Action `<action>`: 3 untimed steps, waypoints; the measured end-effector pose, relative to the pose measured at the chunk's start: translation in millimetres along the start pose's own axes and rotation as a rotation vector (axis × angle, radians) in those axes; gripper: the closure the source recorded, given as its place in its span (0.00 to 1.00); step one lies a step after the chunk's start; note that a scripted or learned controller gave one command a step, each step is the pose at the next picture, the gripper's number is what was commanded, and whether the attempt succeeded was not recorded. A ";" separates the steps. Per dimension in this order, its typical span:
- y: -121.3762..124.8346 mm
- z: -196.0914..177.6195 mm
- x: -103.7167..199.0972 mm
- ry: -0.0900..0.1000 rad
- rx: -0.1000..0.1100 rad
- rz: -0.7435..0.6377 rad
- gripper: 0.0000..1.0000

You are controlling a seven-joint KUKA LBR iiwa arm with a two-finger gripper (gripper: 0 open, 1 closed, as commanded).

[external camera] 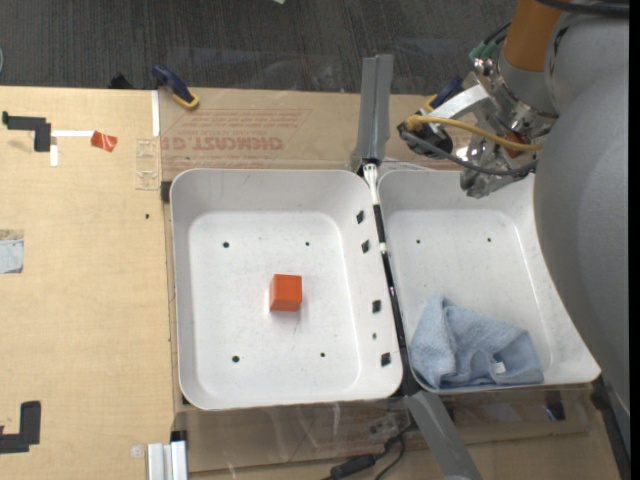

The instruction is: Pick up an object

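An orange-red cube (286, 293) sits near the middle of the left white bin (200, 208). A crumpled light blue cloth (474, 348) lies in the near part of the right white bin (545, 258). My gripper (482, 173) hangs over the far edge of the right bin, well above and behind the cloth and far right of the cube. Cables and metal parts crowd around the wrist.
A grey divider bar (375, 108) runs between the two bins at the back. The arm's large grey body (595, 168) covers the right bin's right side. A wooden board (75, 268) lies to the left, with a small red tag (103, 141).
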State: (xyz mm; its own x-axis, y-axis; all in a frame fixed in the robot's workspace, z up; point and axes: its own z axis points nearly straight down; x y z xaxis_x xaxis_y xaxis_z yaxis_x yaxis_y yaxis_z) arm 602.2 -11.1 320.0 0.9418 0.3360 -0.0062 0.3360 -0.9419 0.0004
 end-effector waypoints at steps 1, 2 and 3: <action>-11.9 -7.1 -15.8 0.001 0.001 0.145 1.00; 10.3 82.8 21.3 -0.001 0.001 0.146 1.00; 49.0 -12.6 35.6 0.004 -0.001 0.142 1.00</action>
